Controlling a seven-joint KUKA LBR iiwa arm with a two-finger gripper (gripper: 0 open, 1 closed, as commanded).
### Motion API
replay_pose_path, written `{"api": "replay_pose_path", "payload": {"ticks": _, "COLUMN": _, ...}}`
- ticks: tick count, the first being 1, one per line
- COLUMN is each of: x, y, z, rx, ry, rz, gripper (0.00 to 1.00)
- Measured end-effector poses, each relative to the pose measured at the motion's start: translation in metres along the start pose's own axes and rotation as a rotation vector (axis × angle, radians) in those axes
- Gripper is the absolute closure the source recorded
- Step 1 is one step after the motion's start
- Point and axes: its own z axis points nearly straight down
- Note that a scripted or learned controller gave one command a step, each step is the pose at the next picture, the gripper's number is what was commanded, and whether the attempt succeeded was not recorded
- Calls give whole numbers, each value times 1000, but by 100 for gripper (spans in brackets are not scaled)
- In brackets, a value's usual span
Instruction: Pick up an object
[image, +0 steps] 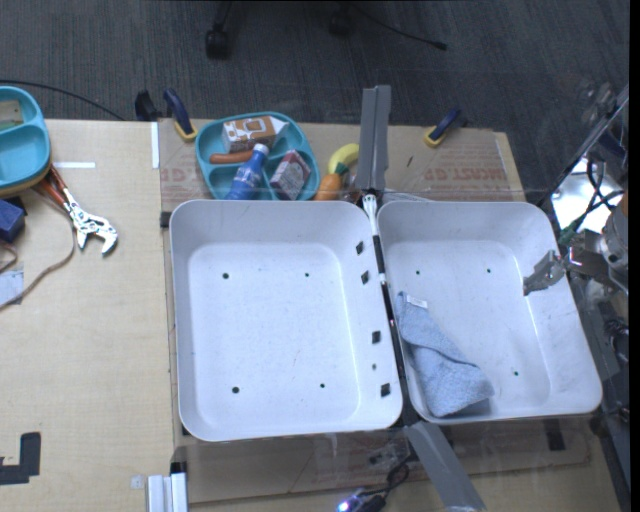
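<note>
One grey cloth (440, 362) lies crumpled below-left of the jaws (543, 272), well apart, maybe dropped; their state I cannot tell.

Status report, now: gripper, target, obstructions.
Gripper at right bin's right wall, holding nothing visible. Grey cloth crumpled at that bin's lower left, apart from gripper. Nothing between them.

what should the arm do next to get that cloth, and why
Probably swing the gripper left and toward the near wall, over the grey cloth. The cloth lies crumpled in the right bin's near-left corner, while the gripper sits at that bin's right wall, well apart from it.
</note>
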Motion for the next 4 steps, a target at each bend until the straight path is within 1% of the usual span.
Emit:
{"api": "replay_pose_path", "payload": {"ticks": 1, "x": 37, "y": -45, "z": 102, "rx": 1, "ry": 2, "rz": 120, "gripper": 0}}
{"api": "replay_pose_path", "payload": {"ticks": 2, "x": -9, "y": -51, "z": 20, "rx": -1, "ry": 0, "rz": 73, "gripper": 0}}
{"api": "replay_pose_path", "payload": {"ticks": 3, "x": 110, "y": -86, "z": 2, "rx": 2, "ry": 1, "rz": 167, "gripper": 0}}
{"api": "replay_pose_path", "payload": {"ticks": 4, "x": 12, "y": -58, "z": -82, "rx": 1, "ry": 0, "rz": 55, "gripper": 0}}
